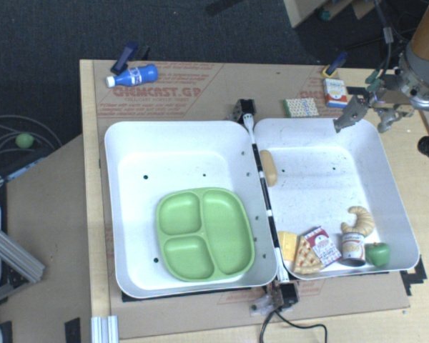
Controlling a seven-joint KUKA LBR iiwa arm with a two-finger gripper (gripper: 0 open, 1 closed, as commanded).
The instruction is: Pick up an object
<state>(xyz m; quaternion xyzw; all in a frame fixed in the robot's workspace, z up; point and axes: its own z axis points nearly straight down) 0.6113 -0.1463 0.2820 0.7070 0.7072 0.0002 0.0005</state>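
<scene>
The worktop (200, 84) is a brown board printed with red lettering. The largest line of print, along the far edge, is partly readable and appears to begin "GHEMCAST"; the smaller lines cannot be read. A blue-and-white bottle (132, 76) lies on its side over this print, near the far left corner. Its label is too small to read.

Two small printed cards lie on the worktop just beyond the right bin: a speckled green card (302, 107) and a red-and-white card (334, 91). Their text is not legible.

Left bin (129, 156): contains one green three-compartment plate (204, 233), placed toward the near right corner. All three compartments show bare green surface.

Right bin (329, 156): contains a tan bread roll (269, 168) against the left wall, well apart from the other items. Clustered along the near wall, left to right: a yellow cheese wedge (288, 246), a waffle-like piece (305, 261), a red-and-white printed packet (321, 246) with unreadable print, a croissant (360, 221), a small labelled can (352, 248), and a green apple-like item (377, 254).

The tool (365, 114) sits over the far right corner of the right bin, above its rim. Its fingers are spread apart and released, with nothing between them. All pickable items lie in the bin, apart from the tool.
</scene>
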